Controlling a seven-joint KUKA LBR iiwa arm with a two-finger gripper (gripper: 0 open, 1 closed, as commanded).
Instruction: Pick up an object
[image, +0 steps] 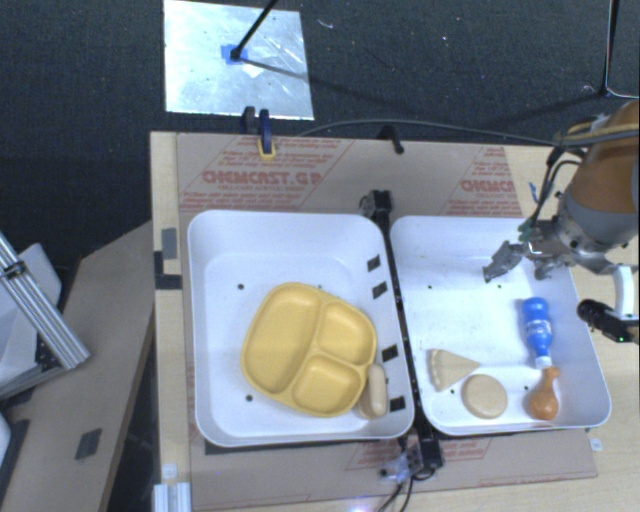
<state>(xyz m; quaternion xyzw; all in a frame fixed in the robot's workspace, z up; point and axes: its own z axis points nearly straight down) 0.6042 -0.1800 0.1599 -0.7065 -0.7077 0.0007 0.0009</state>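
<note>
In the right bin (440, 250) lie a blue bottle with a white cap (536, 328), a brown pear-shaped piece (543, 395), a round tan biscuit (485, 395) and a tan wedge (450, 367). In the left bin (230, 240) a yellow divided plate (308, 348) lies with a beige roll (374, 390) against its right edge. My gripper (520, 264) hangs over the right bin's far right part, above and a little left of the bottle. Its fingers (499, 264) are spread open with nothing between them.
A black divider with clips (392, 300) runs between the two bins. The bins rest on a cardboard sheet (290, 170). A foil sheet (238, 58) lies on the dark floor behind, and a metal frame (40, 320) stands at the left.
</note>
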